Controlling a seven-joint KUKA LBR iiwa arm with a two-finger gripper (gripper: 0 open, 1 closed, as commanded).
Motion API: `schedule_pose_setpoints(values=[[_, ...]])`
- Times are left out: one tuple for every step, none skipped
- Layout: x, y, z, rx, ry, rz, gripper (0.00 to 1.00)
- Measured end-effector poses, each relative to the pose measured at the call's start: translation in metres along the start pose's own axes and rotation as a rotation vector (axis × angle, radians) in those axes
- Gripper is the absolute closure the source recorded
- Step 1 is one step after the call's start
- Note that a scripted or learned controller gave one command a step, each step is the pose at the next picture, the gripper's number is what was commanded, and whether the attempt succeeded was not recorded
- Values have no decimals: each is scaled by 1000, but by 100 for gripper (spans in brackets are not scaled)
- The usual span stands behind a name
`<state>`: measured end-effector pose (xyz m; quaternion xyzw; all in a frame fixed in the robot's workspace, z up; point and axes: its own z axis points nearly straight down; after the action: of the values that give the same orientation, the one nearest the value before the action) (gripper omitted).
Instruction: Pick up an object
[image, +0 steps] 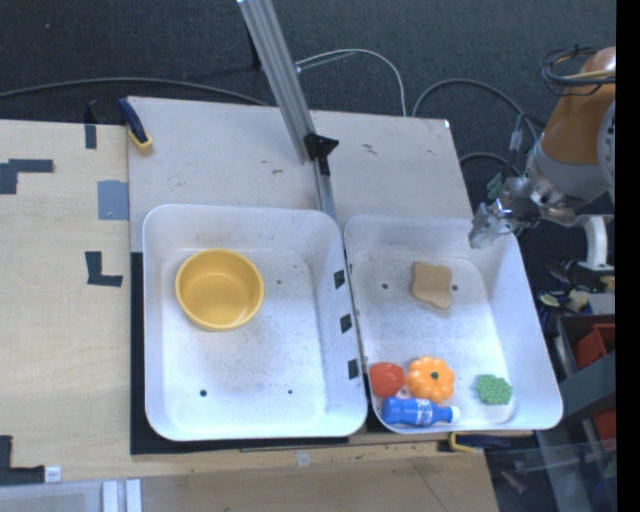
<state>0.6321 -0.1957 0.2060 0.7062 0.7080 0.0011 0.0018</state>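
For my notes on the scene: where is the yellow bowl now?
The yellow bowl sits in the left bin, in its upper left part, apart from the toys in the right bin.

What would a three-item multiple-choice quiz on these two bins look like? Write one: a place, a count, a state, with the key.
1. Where is the yellow bowl?
A. in the left bin
B. in the right bin
C. on the bench outside both bins

2. How many things lie in the right bin?
A. two
B. five
C. eight

3. How does the claw stand to the tan sponge-like piece?
A. closed around it
B. pressing on its top
C. apart from it, at the bin's far right rim

Key: 1 A, the bowl sits inside the left bin. 2 B, the tan piece, a red tomato-like toy, an orange pumpkin toy, a blue bottle and a green piece. 3 C, bare bin floor lies between them.
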Motion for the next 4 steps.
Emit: schedule_pose_setpoints(values=[[1, 1, -19, 3, 1, 0, 100], [63, 1, -13, 6, 3, -4, 100], [119, 0, -4, 7, 3, -4, 100], [183, -7, -6, 7, 3, -5, 100]])
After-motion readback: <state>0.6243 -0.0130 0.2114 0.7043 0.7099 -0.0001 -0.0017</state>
